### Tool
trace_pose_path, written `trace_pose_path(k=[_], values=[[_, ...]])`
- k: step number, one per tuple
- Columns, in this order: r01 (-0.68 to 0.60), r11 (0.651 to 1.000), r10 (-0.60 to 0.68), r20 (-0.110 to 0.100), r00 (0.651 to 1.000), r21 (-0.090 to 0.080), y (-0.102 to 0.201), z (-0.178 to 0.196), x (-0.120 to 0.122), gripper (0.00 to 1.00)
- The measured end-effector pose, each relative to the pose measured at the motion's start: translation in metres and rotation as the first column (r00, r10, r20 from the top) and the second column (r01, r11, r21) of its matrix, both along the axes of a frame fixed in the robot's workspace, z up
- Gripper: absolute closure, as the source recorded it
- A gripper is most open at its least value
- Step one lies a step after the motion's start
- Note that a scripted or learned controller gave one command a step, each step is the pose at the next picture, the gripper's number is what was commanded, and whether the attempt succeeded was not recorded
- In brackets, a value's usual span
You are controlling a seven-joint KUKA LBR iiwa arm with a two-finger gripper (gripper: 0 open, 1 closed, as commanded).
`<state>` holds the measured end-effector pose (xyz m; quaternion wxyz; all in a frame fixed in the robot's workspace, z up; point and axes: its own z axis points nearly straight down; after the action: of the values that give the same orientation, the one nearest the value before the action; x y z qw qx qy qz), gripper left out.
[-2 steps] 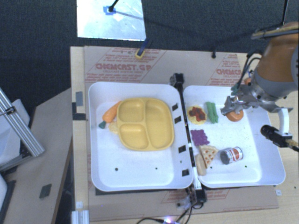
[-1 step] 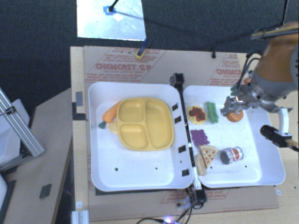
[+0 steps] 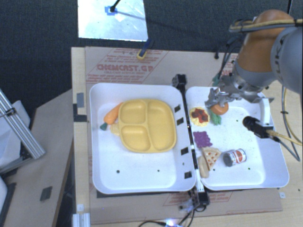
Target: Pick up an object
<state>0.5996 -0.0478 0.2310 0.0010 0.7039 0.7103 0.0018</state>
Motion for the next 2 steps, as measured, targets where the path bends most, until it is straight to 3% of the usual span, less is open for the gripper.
trace_pose_path(k=[2], values=[[0.001, 1.0, -0.001, -0.001, 1.0, 0.0, 0.088, -0.013, 0.038, 1.0]])
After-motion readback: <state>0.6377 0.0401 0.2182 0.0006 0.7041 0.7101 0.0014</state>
